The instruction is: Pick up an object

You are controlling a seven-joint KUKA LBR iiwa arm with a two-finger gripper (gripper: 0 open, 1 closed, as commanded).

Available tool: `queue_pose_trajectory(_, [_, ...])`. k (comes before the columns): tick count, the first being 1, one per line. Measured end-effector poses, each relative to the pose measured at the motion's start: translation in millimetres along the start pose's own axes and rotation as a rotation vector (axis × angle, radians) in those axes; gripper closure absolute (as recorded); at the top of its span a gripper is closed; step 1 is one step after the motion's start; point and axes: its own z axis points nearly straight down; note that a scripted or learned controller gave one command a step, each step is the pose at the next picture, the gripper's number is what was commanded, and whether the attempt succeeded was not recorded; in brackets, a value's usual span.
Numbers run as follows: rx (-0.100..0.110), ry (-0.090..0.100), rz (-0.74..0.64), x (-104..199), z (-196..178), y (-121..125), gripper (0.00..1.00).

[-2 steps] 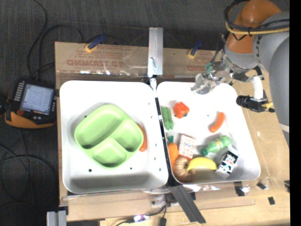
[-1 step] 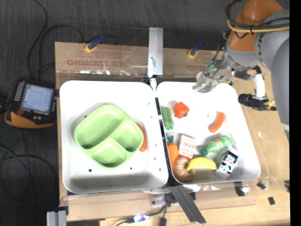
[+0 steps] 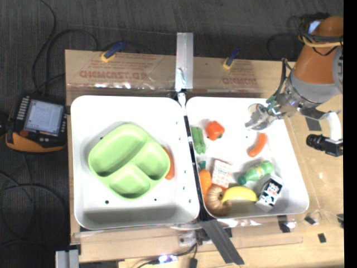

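The right bin [image 3: 290, 149] holds several toy foods: a red-orange pepper [image 3: 215, 129], a green pod [image 3: 197, 139], an orange chili [image 3: 257, 144], a green bottle [image 3: 256, 172], a white box [image 3: 221, 172], a carrot [image 3: 205, 180], a yellow banana [image 3: 240, 194], a brown doughnut [image 3: 215, 199] and a black-and-white cube [image 3: 270, 192]. My gripper [image 3: 256, 118] hangs over the bin's upper right part, just above the orange chili, with nothing visible between its fingers.
The left bin [image 3: 89, 205] holds a green divided plate [image 3: 130, 159] with an orange piece [image 3: 169, 166] at its right edge. A metal post [image 3: 184, 60] stands behind the divider. A handheld pendant [image 3: 39, 121] lies left of the bench.
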Motion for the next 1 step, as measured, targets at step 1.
queue_pose_trajectory(1, [0.0, 0.005, 0.061, 58.9, -12.7, -31.8, 1.0])
